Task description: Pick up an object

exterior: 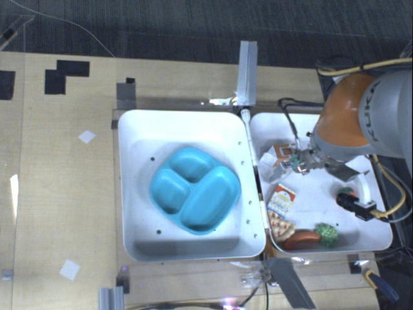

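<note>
Two shallow white bins are seen side by side on the pale wooden worktop (58,192). In the left bin (135,141) a blue three-compartment tray (195,190) is lying flat, its rounded corners turned diagonally to the bin walls.

The right bin (371,241) is holding several small things. A small flat packet (282,202), white and orange with yellow print, is placed near the middle-left of that bin; its long axis is tilted, running from upper right to lower left. Just below it a waffle-patterned piece (279,225) is seen, and next to that a reddish sausage-shaped object (301,239) is lying almost level, its long axis running left to right along the near wall. A green, knobbly item (327,234) is touching its right end. An orange-and-white packet (282,152) is lying near the far-left part of the bin, partly covered by the tool.

The arm (361,118) is reaching in from the right, its orange band above the wrist. The tool (295,161) is lowered over the upper left of the right bin, beside the orange-and-white packet. Whether it is spread or pressed together cannot be told, as that part is small and cluttered with cables. A black connector (353,204) is hanging by the arm, over the bin's right side.
</note>
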Controlling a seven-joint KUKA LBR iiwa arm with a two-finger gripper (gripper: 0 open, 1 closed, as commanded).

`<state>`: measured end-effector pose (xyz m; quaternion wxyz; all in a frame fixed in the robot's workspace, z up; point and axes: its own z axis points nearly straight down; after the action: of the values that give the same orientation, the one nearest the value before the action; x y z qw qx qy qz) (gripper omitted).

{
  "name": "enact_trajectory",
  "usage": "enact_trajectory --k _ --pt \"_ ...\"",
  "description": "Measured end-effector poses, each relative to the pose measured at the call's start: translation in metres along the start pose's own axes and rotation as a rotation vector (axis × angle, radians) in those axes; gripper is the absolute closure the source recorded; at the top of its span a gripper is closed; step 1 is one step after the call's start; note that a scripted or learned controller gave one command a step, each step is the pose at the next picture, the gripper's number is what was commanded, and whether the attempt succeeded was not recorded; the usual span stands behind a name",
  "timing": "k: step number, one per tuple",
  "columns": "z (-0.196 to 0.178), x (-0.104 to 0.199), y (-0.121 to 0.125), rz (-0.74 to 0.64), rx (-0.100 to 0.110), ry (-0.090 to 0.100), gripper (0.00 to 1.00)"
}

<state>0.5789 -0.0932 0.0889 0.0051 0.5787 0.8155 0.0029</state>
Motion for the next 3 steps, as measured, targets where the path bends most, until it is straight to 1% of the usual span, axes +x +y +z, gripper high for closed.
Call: enact_trajectory --k 1,2,3 --pt "-0.003 0.027 -0.084 -0.355 -0.002 -0.003 0.0" --pt "-0.04 0.007 -0.011 -0.419 0.003 0.003 0.0" --pt "-0.008 -0.001 -0.047 -0.351 -0.015 -0.005 0.0"
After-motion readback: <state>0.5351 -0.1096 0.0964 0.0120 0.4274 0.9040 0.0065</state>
